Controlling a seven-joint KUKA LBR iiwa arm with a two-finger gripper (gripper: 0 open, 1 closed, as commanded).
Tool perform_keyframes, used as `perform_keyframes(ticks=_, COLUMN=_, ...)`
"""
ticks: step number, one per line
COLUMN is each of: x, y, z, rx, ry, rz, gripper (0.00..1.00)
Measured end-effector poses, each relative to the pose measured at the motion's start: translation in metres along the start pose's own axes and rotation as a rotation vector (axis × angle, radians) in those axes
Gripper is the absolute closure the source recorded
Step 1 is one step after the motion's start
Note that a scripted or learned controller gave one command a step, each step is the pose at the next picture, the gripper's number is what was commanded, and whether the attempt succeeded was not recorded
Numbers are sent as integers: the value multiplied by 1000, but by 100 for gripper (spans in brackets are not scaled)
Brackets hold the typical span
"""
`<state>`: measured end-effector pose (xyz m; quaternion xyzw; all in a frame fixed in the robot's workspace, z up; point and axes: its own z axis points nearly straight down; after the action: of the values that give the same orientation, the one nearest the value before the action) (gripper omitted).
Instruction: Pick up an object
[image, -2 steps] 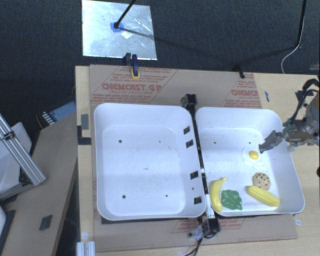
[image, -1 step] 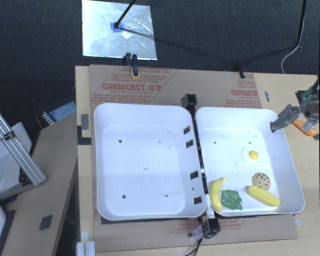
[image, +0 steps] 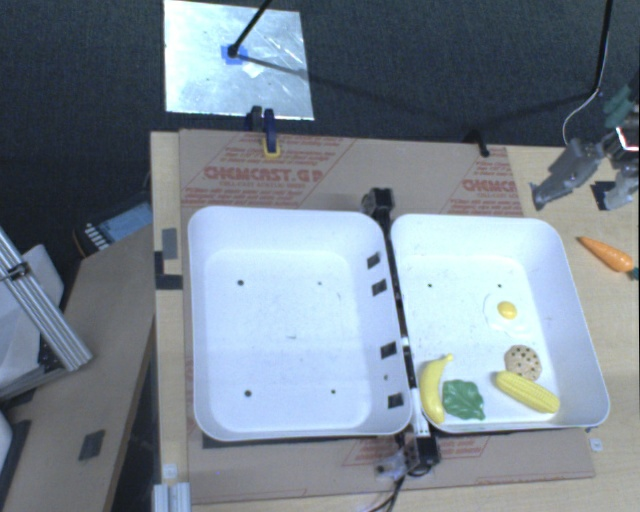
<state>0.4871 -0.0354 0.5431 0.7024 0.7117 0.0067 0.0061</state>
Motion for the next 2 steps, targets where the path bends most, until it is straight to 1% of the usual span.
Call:
perform_keyframes(ticks=1, x=21, y=60, z=211, rx=27, ry=-1, rz=11, gripper=0)
perform_keyframes(ticks=2, x=73, y=20, z=34, rx=-4, ry=3, rz=4, gripper=0)
